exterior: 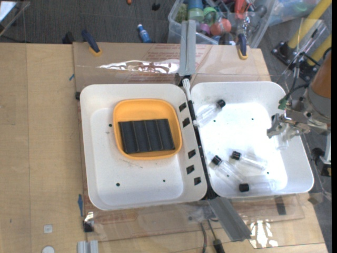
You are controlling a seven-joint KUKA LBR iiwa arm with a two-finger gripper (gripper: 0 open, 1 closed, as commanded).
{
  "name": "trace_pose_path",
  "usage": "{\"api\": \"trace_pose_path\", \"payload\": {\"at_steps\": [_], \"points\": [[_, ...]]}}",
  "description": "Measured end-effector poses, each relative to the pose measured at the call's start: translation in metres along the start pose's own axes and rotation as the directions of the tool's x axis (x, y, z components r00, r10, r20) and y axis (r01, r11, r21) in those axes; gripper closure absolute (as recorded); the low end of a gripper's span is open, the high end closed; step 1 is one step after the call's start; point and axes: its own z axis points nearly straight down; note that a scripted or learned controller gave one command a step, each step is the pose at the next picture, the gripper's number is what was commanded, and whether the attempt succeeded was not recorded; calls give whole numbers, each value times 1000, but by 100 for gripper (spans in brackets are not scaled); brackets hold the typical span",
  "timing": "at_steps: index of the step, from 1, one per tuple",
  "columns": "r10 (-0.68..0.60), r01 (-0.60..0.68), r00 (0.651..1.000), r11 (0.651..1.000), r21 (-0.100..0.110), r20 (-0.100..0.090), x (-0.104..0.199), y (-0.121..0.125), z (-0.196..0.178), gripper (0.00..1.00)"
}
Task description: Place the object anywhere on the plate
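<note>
An orange plate point(122, 112) lies in the left bin point(100, 183), and a dark ridged rectangular block point(146, 136) rests on it. In the right bin point(263, 96) lie several clear vials with black caps: one near the back left point(209, 111), two side by side at the front point(225, 166) point(250, 162), and one by the front wall point(255, 186). My gripper point(280, 129) hangs over the right side of the right bin, well right of the vials and far from the plate. Glare on the white bin blurs its tips.
A dark divider with black clips point(190, 141) runs between the two bins. A clear tub of colourful toys point(226, 9) stands behind the bench. Cables and a yellow bar point(310, 20) are at the back right, near the arm.
</note>
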Motion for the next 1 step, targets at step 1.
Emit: {"api": "trace_pose_path", "payload": {"at_steps": [1], "points": [[-314, 314, 950, 950, -4, 1, -2, 26, 17, 100]]}}
